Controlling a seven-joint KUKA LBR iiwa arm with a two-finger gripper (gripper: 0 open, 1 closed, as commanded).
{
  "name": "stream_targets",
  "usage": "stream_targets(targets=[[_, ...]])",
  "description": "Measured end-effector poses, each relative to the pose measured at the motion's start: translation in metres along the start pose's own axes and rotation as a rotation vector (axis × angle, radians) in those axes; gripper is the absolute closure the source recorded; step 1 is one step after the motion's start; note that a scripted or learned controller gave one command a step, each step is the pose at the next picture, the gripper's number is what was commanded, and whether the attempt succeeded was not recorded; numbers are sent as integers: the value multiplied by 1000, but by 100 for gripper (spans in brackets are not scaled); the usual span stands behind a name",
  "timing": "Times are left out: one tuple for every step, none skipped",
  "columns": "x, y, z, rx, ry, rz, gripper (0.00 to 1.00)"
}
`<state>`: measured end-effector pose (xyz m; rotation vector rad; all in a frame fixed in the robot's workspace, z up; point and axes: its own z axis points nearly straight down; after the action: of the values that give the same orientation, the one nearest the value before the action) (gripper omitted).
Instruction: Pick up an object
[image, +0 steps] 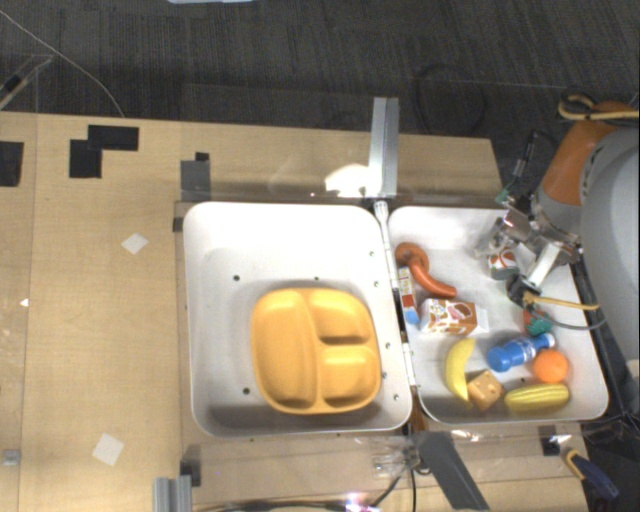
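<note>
1. My pincer (512, 252) sits low in the right bin (590, 395), up in its far right corner. My arm (605, 170) comes in from the right, orange band just above the wrist.
2. Pincer state: can't tell. Metal parts and cabling clutter that spot, so the gap between the fingers isn't readable, and I can't see anything clearly clamped.
3. A small red-and-white item (500, 262) lies right at the pincer tip. Touching or just beside, can't say which.
4. Candidate objects are all in the right bin, spread from the left wall to the near edge:
   - reddish-brown sausage (425, 275), curved, near the divider at the far left
   - red-and-white packet (448, 317) just in front of the sausage
   - banana (458, 368) in front of the packet, standing lengthwise
   - tan cube (485, 390) touching the banana's near end
   - blue bottle (518, 352) lying on its side, mid bin
   - orange ball (550, 367) just right of the bottle
   - yellow corn cob (537, 398) along the near wall, in front of the ball
   - small teal piece (539, 326) near the right wall
5. Left bin (210, 300) holds a yellow divided tray (315, 350), lying flat, toward its near right.
6. Both bins sit side by side on the wooden desk (90, 330).
</note>
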<state>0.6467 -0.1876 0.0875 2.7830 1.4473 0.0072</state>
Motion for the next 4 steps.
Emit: stream_targets(targets=[[3, 1, -14, -4, 1, -10, 100], [29, -69, -8, -11, 8, 141, 100], [29, -69, -7, -12, 8, 141, 0], [-9, 5, -1, 0, 1, 269, 0]])
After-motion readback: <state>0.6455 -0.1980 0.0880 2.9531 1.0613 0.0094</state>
